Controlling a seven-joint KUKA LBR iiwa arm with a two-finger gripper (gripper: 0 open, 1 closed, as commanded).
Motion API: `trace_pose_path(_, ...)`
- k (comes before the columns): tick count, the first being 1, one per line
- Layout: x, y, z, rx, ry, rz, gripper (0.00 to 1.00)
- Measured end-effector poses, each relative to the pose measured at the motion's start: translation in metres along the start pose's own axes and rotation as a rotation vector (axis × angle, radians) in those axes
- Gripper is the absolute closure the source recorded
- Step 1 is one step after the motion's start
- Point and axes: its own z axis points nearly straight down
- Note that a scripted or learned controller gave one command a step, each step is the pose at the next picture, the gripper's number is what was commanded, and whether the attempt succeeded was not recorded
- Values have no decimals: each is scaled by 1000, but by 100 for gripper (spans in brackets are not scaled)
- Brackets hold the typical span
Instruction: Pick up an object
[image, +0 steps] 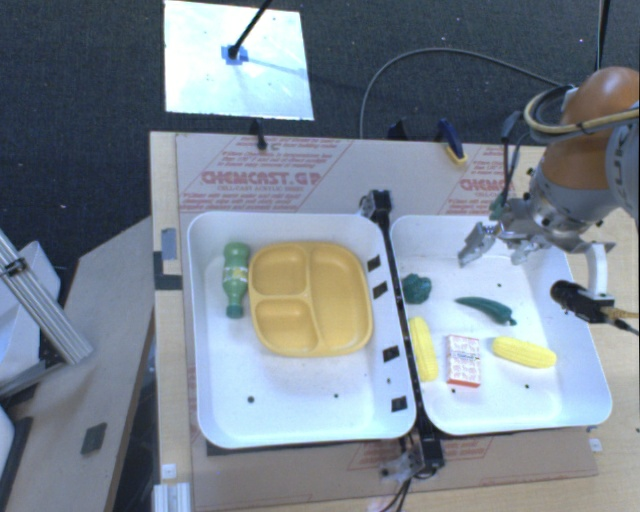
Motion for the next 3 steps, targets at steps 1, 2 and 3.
trace_pose_path(1,0,3,-8,-13,-1,-2,0)
trace_pose_path(2,-3,4,54,-10,-1,0,0)
trace_pose_path(3,-2,4,106,-9,-1,0,0)
